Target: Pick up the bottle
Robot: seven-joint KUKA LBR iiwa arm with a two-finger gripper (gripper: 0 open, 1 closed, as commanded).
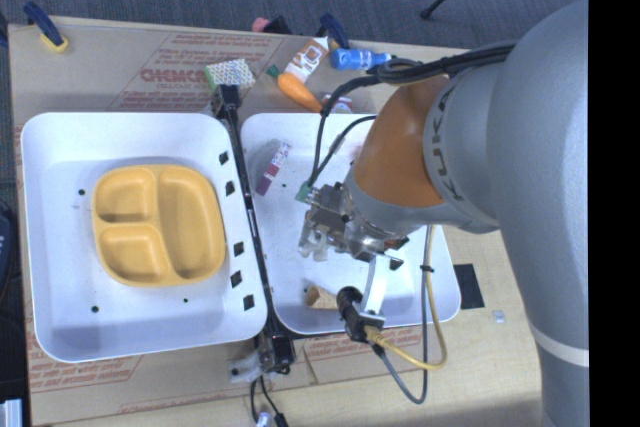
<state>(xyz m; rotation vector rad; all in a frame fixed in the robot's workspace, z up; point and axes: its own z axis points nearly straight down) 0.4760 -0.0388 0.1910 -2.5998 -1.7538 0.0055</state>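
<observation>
**Bench:** Gripper status?

**Operator:** The metal two-finger gripper (318, 235) is low over the right shallow white bin (440, 300), near the middle of its floor. From my camera I cannot tell how far it is open; the wrist hardware hides that. I see nothing held in it.

**Bench:** Where is the bottle?

**Operator:** The small pale bottle with a dark red end (272, 166) lies on its side in the same bin, near the left wall, red end pointing down-left. It sits up and to the left of the gripper, apart from it, no contact.

**Bench:** Anything else close by?

**Operator:** A small brown lump (317, 295) lies on the bin floor just below the gripper. The grey arm with the orange band (400, 150) covers most of the bin's right half, and a yellow cable (420, 360) loops off it past the bin's near edge.

**Bench:** Further out?

**Operator:** The left shallow white bin (50, 315) holds a yellow three-compartment plastic plate (158, 223). On the cardboard bench (130, 65) behind the right bin lie an orange-and-white container (305, 60), a blue object (356, 60) and an orange carrot-shaped piece (298, 91), close together.
</observation>
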